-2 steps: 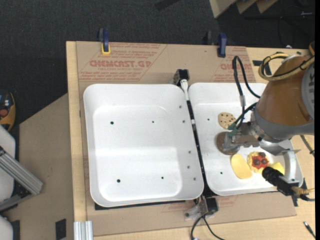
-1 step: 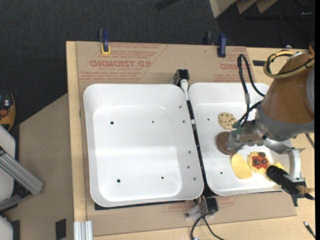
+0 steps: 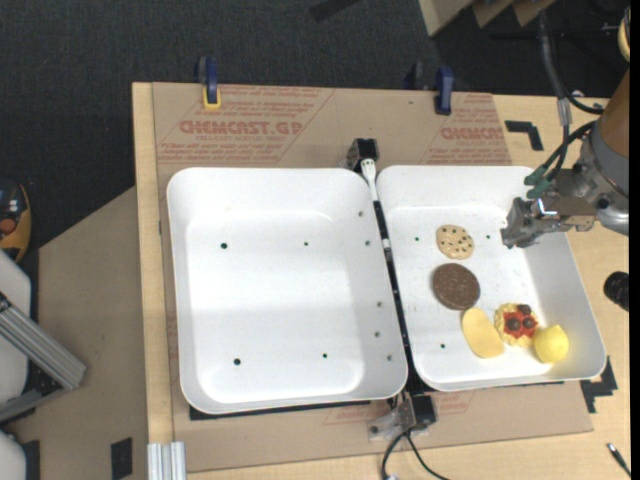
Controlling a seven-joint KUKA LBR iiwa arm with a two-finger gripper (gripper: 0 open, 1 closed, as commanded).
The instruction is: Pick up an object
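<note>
— Since you're the one reaching in, what's on offer, going left to right?

— Nothing to grasp in the left bin (image 3: 280, 288). Across the black divider strip (image 3: 385, 258), the right bin (image 3: 480, 193) holds five small toy foods. First, the chocolate-chip cookie (image 3: 454, 240) and the brown disc-shaped biscuit (image 3: 455, 286) just below it, both flat against the floor. Then a pale yellow rounded piece (image 3: 483, 334), a little tart topped with red berries (image 3: 518, 321) touching it, and a lemon-like yellow lump (image 3: 550, 344) near the bin's right wall.

— Which would you take?

— I'd judge them all light, stiff and smooth. The flat discs give little edge to pinch; the yellow lump stands taller, so I'd close across its middle, though it may roll or slip.

— What's in the way?

— The wall beside it, and the tart crowding its left. My gripper (image 3: 520, 225) hovers over the bin's upper right, well apart from it.

— And your fingers?

— I cannot tell from this slant whether they're spread or pressed together; nothing shows between them.
</note>
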